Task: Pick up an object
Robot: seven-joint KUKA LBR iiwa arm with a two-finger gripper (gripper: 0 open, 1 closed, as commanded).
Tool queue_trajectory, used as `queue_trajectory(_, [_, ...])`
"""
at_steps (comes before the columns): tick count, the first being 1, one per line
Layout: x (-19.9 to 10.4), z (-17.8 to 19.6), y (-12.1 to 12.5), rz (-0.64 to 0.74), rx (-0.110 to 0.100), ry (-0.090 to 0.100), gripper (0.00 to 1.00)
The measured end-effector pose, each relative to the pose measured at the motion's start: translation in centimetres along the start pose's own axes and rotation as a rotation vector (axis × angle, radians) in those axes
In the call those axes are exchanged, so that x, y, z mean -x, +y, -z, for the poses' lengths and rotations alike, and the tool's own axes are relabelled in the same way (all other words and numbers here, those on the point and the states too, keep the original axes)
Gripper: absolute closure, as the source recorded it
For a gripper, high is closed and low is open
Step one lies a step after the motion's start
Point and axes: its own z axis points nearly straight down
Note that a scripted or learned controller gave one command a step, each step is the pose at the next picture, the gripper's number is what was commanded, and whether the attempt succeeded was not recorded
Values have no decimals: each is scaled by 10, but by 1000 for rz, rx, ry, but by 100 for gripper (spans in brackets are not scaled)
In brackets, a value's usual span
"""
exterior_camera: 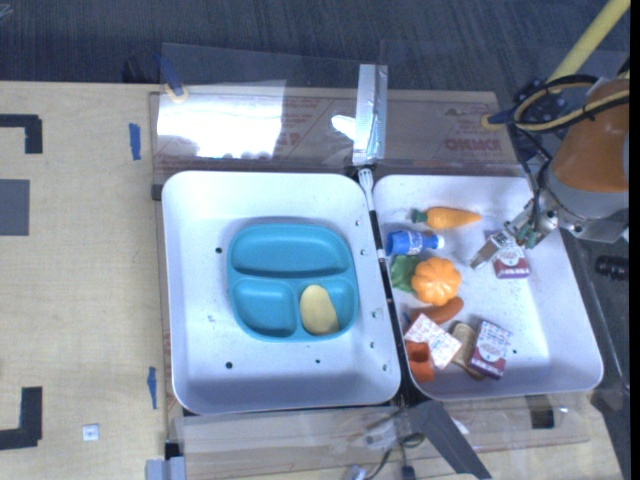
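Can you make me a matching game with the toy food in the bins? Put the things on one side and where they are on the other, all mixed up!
Things:
1. potato
2. carrot
3. pumpkin
4. blue bottle

Places:
A. right bin, near the far wall
B. lying just below the carrot
C. in the blue tray in the left bin
D. middle of the right bin, orange and round

Pairs: 1-C, 2-A, 3-D, 4-B
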Motion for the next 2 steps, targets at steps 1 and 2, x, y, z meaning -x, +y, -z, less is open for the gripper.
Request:
queue_trajectory(1, [4, 15, 2, -2, 8, -12, 100])
queue_trajectory(2, [29, -16, 50, -305, -14, 11, 100])
